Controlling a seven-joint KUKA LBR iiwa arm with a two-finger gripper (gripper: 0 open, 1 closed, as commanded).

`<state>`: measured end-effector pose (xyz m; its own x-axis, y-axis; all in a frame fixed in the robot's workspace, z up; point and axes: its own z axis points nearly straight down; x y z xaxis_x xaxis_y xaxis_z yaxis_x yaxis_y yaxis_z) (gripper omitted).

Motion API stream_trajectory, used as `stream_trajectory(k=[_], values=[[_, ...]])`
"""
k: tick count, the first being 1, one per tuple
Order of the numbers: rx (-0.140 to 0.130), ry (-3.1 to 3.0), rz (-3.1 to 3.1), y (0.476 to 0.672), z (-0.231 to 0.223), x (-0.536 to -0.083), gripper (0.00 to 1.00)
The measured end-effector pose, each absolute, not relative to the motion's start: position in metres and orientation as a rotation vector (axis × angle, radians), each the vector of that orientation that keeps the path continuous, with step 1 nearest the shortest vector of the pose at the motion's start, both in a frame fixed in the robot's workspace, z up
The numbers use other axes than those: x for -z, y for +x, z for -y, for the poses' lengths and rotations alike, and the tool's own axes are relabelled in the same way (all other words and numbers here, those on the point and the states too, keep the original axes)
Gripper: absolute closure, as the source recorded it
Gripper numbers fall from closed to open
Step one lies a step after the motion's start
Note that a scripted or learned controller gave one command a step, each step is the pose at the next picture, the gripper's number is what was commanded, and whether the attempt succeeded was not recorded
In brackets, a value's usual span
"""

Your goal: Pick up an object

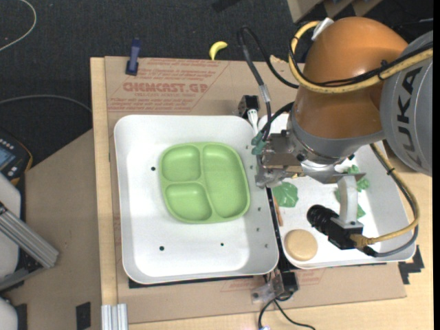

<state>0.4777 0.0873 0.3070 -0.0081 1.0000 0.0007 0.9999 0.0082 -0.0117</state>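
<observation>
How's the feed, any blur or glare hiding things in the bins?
Camera view: sharp, no motion blur; light is even, the left bin bright but not blown out; mild sheen on the green plate; the arm blocks much of the right bin.

Red print "CHEMCAST G.P" on brown sheet (pixel 165 81) at bench far side; smaller red lines around it too blurred to read. Black letters "UK" on grey arm (pixel 411 108), cut off at frame edge

Arm (pixel 344 81) from right, end effector (pixel 268 174) seemingly downward
</observation>
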Motion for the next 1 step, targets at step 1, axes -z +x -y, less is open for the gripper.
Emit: stream_trajectory(k=[1], values=[[0.022,-2.223,2.231,0.4803,-0.1029,-0.4329,1.0]])
